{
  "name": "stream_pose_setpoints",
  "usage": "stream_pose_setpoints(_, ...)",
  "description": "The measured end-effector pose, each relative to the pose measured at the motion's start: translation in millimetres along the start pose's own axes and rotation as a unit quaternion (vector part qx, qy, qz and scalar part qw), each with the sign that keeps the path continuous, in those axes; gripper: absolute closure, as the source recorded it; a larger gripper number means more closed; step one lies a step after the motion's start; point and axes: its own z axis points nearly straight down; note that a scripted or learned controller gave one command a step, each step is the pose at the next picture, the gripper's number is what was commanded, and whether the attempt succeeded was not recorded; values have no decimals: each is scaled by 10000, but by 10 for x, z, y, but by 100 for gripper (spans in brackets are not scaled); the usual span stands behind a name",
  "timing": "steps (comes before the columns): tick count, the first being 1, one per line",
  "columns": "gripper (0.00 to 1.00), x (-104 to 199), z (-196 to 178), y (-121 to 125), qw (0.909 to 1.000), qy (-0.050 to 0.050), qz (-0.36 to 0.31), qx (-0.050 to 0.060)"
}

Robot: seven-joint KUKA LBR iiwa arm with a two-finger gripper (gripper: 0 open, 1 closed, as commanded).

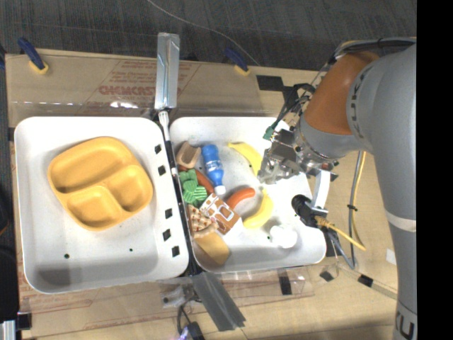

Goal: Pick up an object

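The right bin (304, 253) holds a heap of small objects. A blue bottle (210, 163) lies near its back left, with a yellow banana (245, 152) beside it. An orange-red sausage (239, 196) rests on a second yellow piece (260, 212). A green toy (190, 188), a checkered packet (214, 215) and a tan block (211, 248) sit along the left wall. My gripper (272, 167) hangs low over the bin's right half, just right of the banana. Nothing shows in its grasp.
The left bin (42, 261) holds a yellow divided plate (100, 181). A metal divider (167, 69) stands between the bins at the back. A white cup (285, 238) lies near the right bin's front. Cables (350, 232) trail to the right of that bin.
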Motion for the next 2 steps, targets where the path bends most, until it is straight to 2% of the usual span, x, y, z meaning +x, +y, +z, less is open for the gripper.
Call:
stream_pose_setpoints(1,0,-1,3,-1,10000,-2,0,2)
stream_pose_setpoints(2,0,335,365,251,9991,-10,426,-26)
